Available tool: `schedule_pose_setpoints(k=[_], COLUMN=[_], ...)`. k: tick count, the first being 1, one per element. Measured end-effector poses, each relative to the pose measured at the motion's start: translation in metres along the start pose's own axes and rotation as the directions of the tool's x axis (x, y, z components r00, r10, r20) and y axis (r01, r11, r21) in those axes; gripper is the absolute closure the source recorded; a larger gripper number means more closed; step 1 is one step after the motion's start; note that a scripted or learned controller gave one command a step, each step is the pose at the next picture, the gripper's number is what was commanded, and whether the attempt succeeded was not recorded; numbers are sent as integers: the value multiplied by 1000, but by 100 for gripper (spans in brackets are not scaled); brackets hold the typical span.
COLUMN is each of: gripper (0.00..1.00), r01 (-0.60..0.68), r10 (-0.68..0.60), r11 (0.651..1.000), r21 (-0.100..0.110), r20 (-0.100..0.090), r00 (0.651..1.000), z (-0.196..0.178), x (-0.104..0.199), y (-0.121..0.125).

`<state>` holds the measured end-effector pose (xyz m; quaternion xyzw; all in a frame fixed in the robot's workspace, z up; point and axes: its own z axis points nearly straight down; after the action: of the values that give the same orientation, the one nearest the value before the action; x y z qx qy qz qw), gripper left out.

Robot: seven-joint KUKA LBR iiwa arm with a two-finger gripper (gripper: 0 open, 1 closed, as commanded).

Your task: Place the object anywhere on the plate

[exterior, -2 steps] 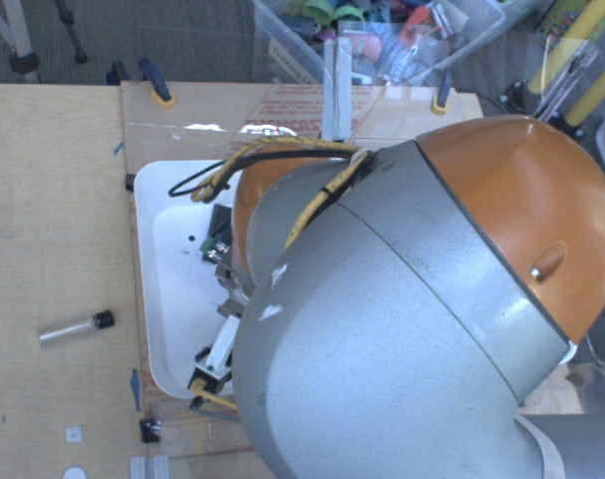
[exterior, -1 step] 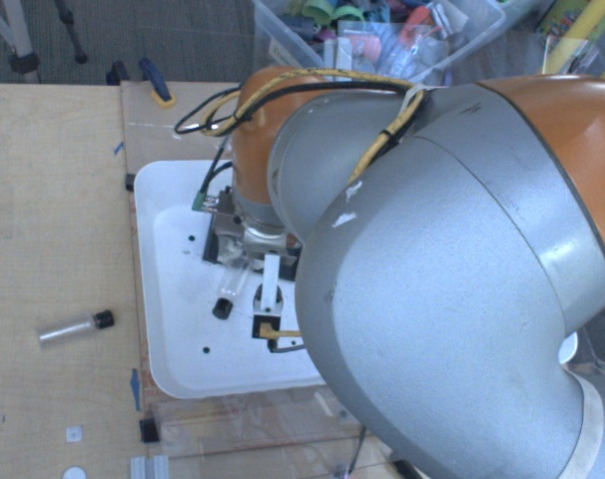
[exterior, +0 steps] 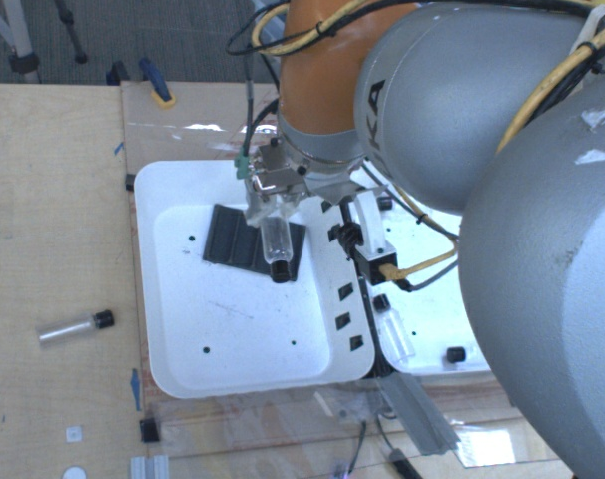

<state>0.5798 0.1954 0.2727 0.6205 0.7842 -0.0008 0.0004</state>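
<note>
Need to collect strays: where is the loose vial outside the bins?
The loose vial lies on the wooden bench, left of the left bin.

The grey arm (exterior: 482,128) with its orange band (exterior: 327,58) reaches in from the right and covers most of the right bin (exterior: 422,352). Its gripper (exterior: 275,230) hangs over the left bin (exterior: 163,297), above a dark ribbed plate (exterior: 233,238). A clear vial with a black cap (exterior: 278,247) stands between the fingers, with its cap end low, at the plate's right edge. Another clear vial (exterior: 75,327) lies on the wooden bench (exterior: 43,198), left of the bins.
</note>
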Motion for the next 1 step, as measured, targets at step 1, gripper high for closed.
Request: schedule_pose_setpoints(k=[1], gripper=[100], r01=[25], r10=[-25], r11=[1000], r21=[4], r20=[0], r00=[1000], z=[-46], x=[39], y=[-94])
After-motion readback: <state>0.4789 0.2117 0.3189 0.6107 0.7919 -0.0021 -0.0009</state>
